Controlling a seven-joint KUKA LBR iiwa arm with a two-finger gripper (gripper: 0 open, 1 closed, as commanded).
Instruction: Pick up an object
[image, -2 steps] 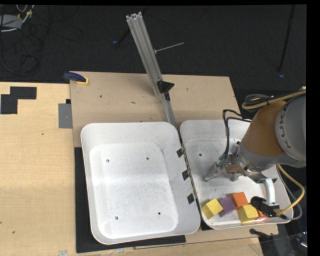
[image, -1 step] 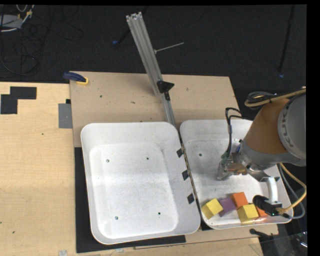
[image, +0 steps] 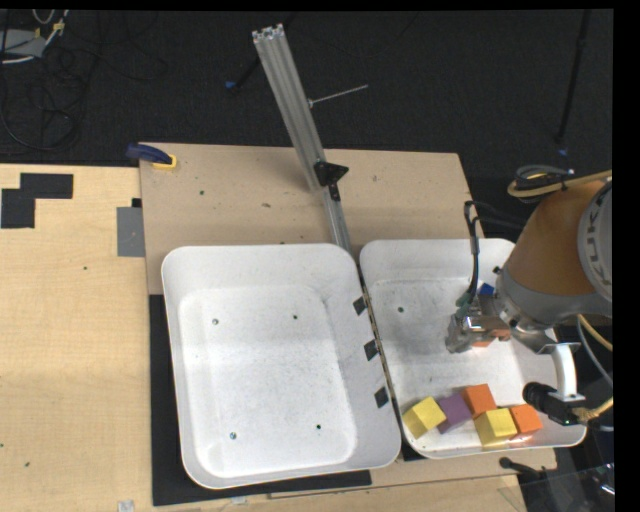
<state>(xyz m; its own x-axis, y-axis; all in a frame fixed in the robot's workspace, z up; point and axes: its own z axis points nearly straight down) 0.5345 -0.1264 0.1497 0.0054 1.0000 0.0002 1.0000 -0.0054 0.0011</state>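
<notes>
Over the right bin (image: 420, 275), the claw (image: 468, 333) is hanging low above bare floor, its grip state impossible to tell, while the blocks (image: 470, 412) are lying clustered along the near wall, below and slightly right of it in view, well apart.

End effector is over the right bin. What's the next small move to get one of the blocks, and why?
Probably shift the end effector toward the near edge of the right bin, over the block cluster. It sits beyond the blocks, and the orange block and purple block are the closest.
</notes>
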